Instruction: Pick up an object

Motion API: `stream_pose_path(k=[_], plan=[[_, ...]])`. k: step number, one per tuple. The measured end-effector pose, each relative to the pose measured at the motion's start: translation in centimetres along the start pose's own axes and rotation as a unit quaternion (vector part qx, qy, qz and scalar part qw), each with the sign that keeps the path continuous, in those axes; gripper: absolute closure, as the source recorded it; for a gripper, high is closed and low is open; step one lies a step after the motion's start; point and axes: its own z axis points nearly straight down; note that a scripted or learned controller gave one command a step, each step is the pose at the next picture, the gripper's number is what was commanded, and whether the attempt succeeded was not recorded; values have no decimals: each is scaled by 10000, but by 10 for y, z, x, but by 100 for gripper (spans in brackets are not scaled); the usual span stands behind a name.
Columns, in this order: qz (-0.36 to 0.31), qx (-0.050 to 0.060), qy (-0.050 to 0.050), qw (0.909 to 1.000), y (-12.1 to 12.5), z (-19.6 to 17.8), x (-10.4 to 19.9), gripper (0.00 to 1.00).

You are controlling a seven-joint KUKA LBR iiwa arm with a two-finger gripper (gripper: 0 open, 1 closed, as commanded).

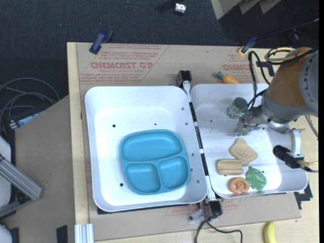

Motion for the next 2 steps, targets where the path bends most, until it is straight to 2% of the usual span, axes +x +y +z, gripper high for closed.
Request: stream_pose_path(k=[1,2], plan=[[0,2,1,10000,0,0,0,0],[-10,1,-2,10000,82,10,-14,0]])
